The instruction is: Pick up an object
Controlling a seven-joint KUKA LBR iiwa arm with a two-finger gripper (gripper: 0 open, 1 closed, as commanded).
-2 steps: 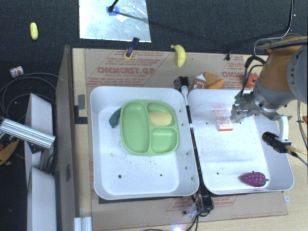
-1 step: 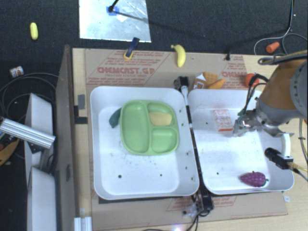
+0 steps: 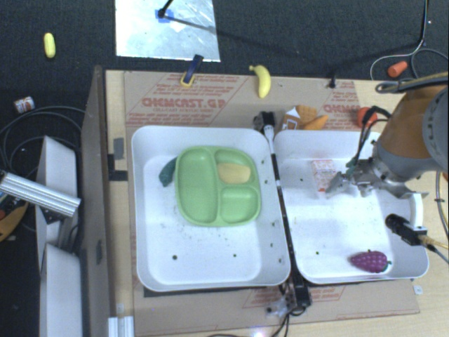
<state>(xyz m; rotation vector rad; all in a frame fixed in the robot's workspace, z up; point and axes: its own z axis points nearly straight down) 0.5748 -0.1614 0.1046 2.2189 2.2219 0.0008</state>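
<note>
Here, tool (image 3: 335,185) low in right bin (image 3: 337,258), finger state unclear, purple grapes (image 3: 370,261) well apart.

In the right bin (image 3: 351,220) the floor lies open across the middle and near left, with just a purple fruit (image 3: 370,261) in the near right corner and the arm (image 3: 414,142) with its gripper (image 3: 344,181) over the far right part. The left bin (image 3: 203,258) is crowded in its far half by a green tray (image 3: 207,195), which carries a yellow piece (image 3: 235,172) and has a dark green piece (image 3: 167,171) touching its left edge. The near half stays free.
</note>
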